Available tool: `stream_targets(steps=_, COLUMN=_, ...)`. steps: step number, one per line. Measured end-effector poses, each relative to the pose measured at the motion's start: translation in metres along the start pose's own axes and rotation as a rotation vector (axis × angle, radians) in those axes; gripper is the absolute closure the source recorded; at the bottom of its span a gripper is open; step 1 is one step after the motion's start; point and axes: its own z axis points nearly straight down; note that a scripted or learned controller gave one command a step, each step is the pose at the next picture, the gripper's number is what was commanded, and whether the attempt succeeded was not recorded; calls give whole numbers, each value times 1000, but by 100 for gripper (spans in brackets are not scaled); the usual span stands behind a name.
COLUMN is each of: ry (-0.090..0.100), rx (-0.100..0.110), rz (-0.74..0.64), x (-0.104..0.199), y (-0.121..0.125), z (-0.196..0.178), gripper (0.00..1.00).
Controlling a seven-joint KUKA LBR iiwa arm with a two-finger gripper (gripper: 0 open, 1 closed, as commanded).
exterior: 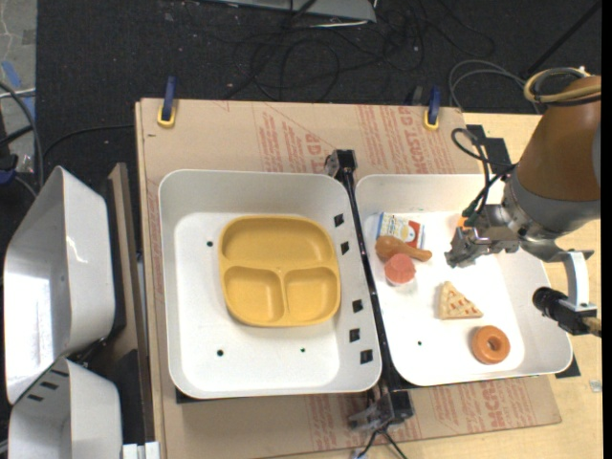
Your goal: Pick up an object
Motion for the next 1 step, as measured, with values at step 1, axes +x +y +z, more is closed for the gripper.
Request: stream_targets(steps=1, ry=-1, rx=-1, rz=1, x=-2, y=-3, z=-44, gripper=100)
